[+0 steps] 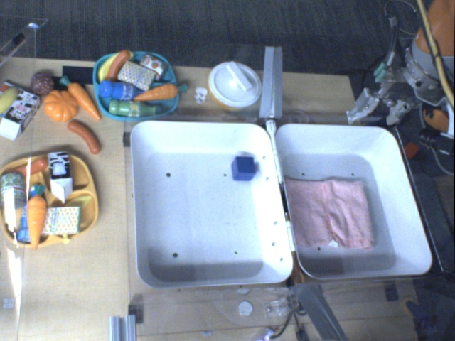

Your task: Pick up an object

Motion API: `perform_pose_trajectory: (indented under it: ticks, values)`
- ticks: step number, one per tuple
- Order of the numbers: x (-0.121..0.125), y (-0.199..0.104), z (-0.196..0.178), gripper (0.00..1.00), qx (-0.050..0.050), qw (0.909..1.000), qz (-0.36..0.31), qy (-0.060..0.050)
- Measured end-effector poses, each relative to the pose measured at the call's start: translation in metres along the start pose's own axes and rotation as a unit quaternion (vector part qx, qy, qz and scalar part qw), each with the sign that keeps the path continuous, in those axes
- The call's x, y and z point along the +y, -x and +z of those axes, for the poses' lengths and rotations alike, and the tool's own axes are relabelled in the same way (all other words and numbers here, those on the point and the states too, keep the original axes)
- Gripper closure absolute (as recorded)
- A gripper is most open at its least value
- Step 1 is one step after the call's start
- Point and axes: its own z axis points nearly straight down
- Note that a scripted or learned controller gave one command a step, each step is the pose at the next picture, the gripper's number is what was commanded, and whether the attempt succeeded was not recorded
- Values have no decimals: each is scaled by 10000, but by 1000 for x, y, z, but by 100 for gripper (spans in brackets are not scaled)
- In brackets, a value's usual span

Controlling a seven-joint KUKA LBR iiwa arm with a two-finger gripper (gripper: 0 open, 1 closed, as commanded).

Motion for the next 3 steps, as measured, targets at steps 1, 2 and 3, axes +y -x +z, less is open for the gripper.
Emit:
perform_pose_trajectory:
  ticks: [1, 2, 3]
  values:
    - [-57, -22, 109, 0, 5, 9990, 444, -15]
    - [-107, -36, 179, 0, 0, 9998, 216, 32]
    - [-104, -4, 134, 0, 2, 9955, 945, 2]
